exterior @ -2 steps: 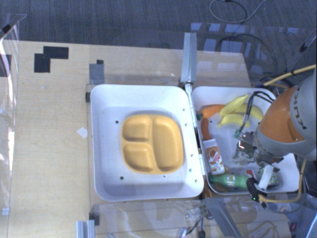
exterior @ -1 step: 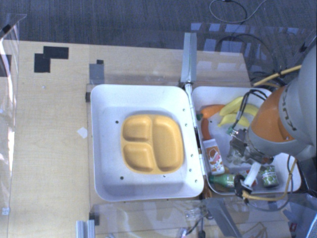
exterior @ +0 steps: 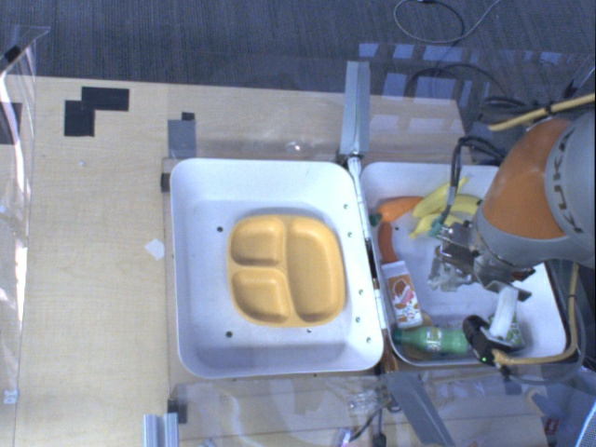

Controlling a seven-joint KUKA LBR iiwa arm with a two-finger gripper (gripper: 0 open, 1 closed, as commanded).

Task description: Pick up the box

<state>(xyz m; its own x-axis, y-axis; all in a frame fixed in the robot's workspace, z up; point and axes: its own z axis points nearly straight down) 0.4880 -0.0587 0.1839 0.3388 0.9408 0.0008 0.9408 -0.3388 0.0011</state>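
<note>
Box (exterior: 402, 295) lies flat in right bin (exterior: 557, 338), against left wall, long axis near-far. Gripper (exterior: 452, 266) hovers just right of box, slightly farther. Gripper state: cannot tell. Next move: short shift left and nearer.

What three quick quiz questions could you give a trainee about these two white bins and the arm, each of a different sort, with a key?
1. True or false: the yellow three-compartment plastic tray lies in the left white bin.
2. Multiple choice: the small red and white box lies (A) in the left bin, (B) in the right white bin near its left wall, (C) on the wooden bench.
3. Fill in: the green plastic bottle lies along the right bin's ___ wall, just below the box.

Key: 1 true; 2 B; 3 near (bottom in the camera view). The grey gripper hangs over the right bin, to the right of the box.
</note>
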